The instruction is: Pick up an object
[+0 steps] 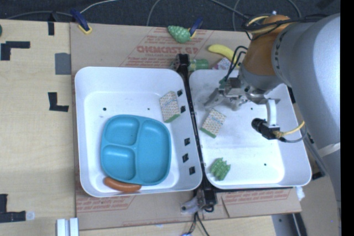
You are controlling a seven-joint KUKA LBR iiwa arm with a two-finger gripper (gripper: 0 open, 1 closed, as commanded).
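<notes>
From my station I see the arm (298, 58) reaching in from the right, its thick grey body crossing the upper right of the right bin (287, 174), with the orange band just above the wrist. The wrist is bent down toward the bin floor, and the end effector (217, 98) sits low over the upper left part of that bin, its metal fingers pointing left toward the divider between the bins. I cannot tell whether it is spread or clenched; nothing shows between its tips.

Just below the tips lies a small green-and-white sponge (213, 122), tilted, flat on the bin floor, close to the end effector but apart from it as far as I can judge. A green leafy toy (219, 168) lies nearer the bin's front left corner, well apart from the tool.

In the left bin (88, 85) I see a blue divided plate (135, 149), an orange toy sausage (121, 185) at its front edge, and a second sponge (170, 105) by the divider. A banana (221, 51) rests on the bench (33, 119) behind the right bin
</notes>
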